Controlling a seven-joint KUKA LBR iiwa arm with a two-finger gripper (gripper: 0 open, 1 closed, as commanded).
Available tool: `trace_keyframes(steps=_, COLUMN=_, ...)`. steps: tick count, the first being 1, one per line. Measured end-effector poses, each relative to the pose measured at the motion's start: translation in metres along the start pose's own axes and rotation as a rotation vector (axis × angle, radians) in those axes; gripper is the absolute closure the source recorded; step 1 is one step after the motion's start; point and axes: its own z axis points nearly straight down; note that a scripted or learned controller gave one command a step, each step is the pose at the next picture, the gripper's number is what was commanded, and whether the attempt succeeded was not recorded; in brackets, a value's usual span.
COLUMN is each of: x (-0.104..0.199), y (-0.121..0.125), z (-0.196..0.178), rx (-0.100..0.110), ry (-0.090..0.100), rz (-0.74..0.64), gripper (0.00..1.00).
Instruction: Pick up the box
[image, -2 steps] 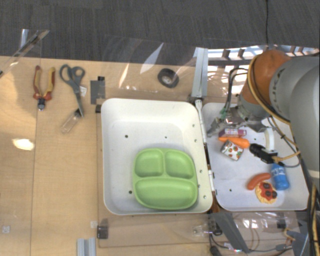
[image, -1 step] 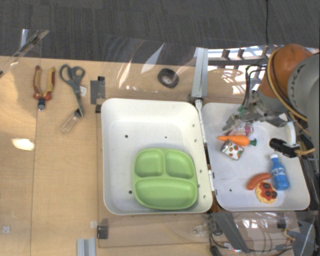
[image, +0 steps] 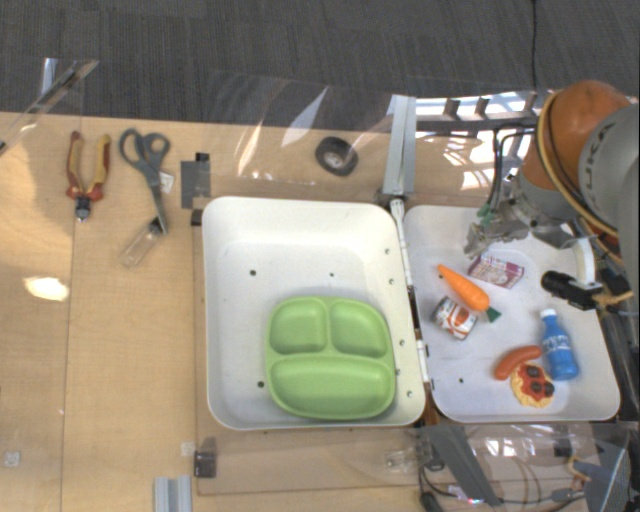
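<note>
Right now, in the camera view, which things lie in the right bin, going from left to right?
Can → carrot → box → sausage → pizza slice → blue bottle. The hand is above the box's left end.

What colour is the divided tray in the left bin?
Light green; the divided tray shows plainly in the camera view, lying in the left bin.
</note>
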Motion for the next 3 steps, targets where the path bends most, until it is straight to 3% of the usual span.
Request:
trace_keyframes(steps=1, x=0.0, y=0.0, z=0.0, rx=0.0, ry=0.0, rz=0.0, gripper=0.0)
trace_keyframes(steps=2, x=-0.047, y=-0.049, z=0.028, rx=0.005, ry=0.001, rz=0.005, gripper=0.0)
trace_keyframes(steps=3, x=-0.047, y=-0.046, z=0.014, rx=0.001, ry=-0.002, rz=0.002, gripper=1.0)
